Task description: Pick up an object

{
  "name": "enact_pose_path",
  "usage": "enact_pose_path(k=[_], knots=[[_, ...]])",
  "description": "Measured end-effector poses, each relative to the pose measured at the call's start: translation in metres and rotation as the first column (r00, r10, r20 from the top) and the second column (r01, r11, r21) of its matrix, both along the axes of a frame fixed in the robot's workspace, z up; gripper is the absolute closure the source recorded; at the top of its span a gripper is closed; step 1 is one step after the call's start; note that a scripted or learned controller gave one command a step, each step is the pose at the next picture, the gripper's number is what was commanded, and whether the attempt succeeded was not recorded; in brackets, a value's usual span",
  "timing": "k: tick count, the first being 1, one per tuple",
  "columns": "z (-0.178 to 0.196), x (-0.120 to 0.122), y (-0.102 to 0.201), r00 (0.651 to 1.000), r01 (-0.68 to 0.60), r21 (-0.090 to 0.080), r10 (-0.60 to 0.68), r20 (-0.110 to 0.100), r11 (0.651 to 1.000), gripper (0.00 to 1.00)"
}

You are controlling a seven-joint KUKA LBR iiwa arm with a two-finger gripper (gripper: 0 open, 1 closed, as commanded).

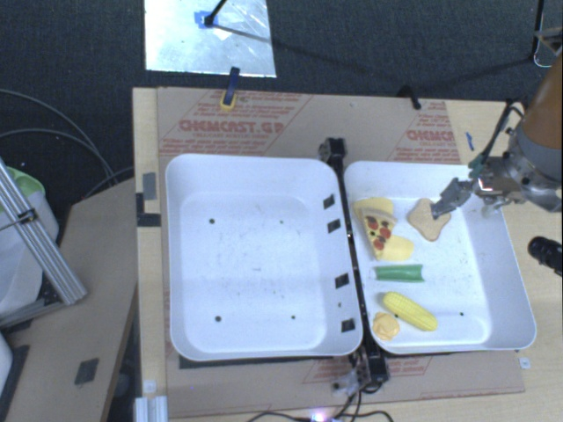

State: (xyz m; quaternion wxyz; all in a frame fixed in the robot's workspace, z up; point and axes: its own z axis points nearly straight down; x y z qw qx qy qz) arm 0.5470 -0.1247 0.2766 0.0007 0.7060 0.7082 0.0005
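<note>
- Nearest the camera, a small round yellow toy piece (pixel 384 325) touches a yellow corn cob toy (pixel 410 311) in the right white plastic bin (pixel 501 319).
- Farther back lie a green pod-shaped toy (pixel 400 272) and a pizza-slice toy with red dots (pixel 381 228).
- Beside them, the grey two-finger gripper (pixel 447 199) hangs over a tan bread-slice toy (pixel 428 221); its finger spread cannot be told.
- The left white bin (pixel 189 183) sits alongside.

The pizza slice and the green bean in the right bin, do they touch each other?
Apart. The camera view shows a strip of white bin floor between the pizza slice and the green bean lying below it.
</note>
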Motion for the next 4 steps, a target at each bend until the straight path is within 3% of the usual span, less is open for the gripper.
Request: enact_pose_path(k=[1, 2, 3, 4], knots=[[-0.115, -0.015, 0.044, 1.0, -0.004, 0.004, 0.004, -0.012, 1.0, 0.0], [-0.196, 0.034, 0.035, 1.0, -0.002, -0.001, 0.002, 0.001, 1.0, 0.0], [-0.181, 0.033, 0.035, 1.0, 0.001, 0.0, -0.001, 0.002, 1.0, 1.0], [-0.086, 0.049, 0.119, 1.0, -0.01, 0.004, 0.01, 0.01, 1.0, 1.0]])
